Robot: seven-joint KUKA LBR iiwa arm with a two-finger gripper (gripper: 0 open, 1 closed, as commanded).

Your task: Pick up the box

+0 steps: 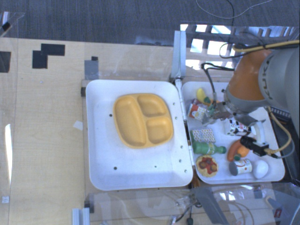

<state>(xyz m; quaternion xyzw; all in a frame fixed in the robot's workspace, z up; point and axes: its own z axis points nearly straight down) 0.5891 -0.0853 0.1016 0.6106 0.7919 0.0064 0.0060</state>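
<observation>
The gripper is seen low in the right bin, right beside the box at the bin's far left; its grip cannot be told.

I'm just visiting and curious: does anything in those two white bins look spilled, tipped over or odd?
Nothing looks spilled or broken. The right bin is crowded with small toy foods lying jumbled, including a green bottle on its side. The left bin holds a yellow divided plate, sitting flat.
</observation>
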